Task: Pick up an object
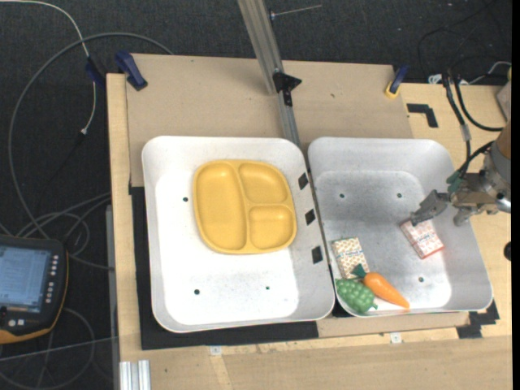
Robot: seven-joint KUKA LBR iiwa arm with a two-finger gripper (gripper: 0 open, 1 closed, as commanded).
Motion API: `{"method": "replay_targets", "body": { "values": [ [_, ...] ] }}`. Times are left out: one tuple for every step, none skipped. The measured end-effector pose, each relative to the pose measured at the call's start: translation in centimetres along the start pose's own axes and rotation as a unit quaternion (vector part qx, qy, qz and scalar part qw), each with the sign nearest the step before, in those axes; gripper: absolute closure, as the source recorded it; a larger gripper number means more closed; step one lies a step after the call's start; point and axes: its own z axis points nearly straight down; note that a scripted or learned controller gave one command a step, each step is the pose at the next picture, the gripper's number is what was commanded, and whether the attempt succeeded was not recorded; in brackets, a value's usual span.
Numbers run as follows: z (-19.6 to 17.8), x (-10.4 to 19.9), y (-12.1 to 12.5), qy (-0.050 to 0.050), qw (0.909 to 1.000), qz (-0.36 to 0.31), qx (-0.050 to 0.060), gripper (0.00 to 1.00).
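In the right bin [374, 165], a small pink and white packet [423, 239] lies near the right wall. My gripper [444, 214] hovers just above and slightly behind the packet, open, with one dark finger [426, 209] pointing left and down, and nothing between the fingers. An orange toy carrot [387, 289] and a green bunch of toy grapes [357, 295] lie at the bin's front edge. A small patterned card box [349, 255] sits just behind them.
The left bin [166, 242] holds a yellow divided plate [244, 205]. A metal post [264, 39] rises behind the gap between the bins. Cables [459, 104] hang at the right beside the arm. A tablet [28, 279] sits off the bench at the left.
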Motion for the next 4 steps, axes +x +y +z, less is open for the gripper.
{"method": "replay_targets", "body": {
  "values": [
    [4.3,0.3,-0.1,0.0,1.0,0.0,-0.001,0.0],
    [8.8,-0.1,-0.7,0.0,1.0,0.0,-0.001,0.0],
    [7.4,-0.1,-0.4,-0.001,1.0,-0.001,-0.005,1.0],
    [2.2,-0.1,-0.7,-0.003,1.0,-0.001,-0.008,1.0]
  ]
}}
